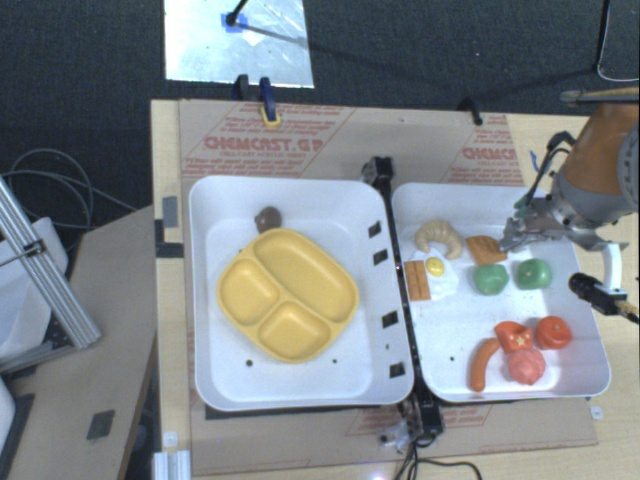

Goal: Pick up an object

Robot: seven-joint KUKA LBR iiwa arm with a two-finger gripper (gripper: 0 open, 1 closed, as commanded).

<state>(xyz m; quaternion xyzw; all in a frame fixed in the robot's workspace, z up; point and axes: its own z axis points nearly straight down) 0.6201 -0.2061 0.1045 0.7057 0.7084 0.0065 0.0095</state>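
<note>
The right bin [580, 376] holds several toy foods: a tan croissant [438, 235], an orange-brown bread slice [486, 249], a fried egg [436, 267], a brown waffle piece [417, 280], two green pieces [490, 279] [533, 273], a tomato [553, 332], a red piece [512, 337], a pink piece [527, 367] and a sausage [481, 365]. My gripper [518, 233] reaches in from the right and hangs low at the bin's far side, just right of the bread slice and above the green pieces. Nothing shows between its tips.
The left bin [215, 368] bears a yellow three-part plate [288, 293] and a small brown object [267, 218] near its far wall. A black hinge strip [392, 268] runs between the bins. A foil sheet [238, 28] lies beyond the bench.
</note>
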